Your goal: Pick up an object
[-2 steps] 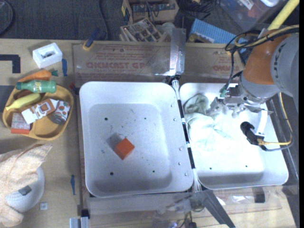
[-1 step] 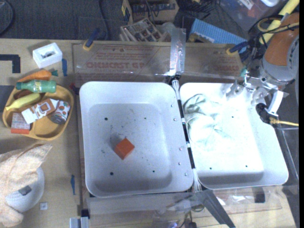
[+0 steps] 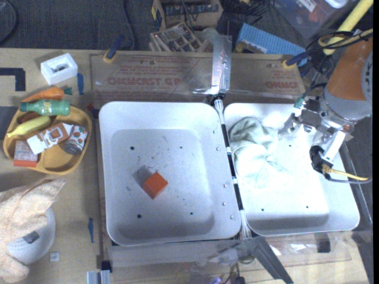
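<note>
The grey arm with its orange band (image 3: 349, 78) hangs over the far right corner of the shallow white right bin (image 3: 308, 215), and its two-finger gripper (image 3: 296, 123) sits above a crumpled pale cloth (image 3: 251, 144); whether it is open or closed cannot be told. The small orange block (image 3: 156, 184) lies well away to the gripper's left, in the white left bin (image 3: 118, 135). A descent here risks snagging loose cloth folds, which could slip free.

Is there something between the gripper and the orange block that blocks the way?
The gripper is over the right bin, beside a white cloth. The orange block lies in the left bin. Between them lie the cloth and the bins' adjoining rims.
</note>
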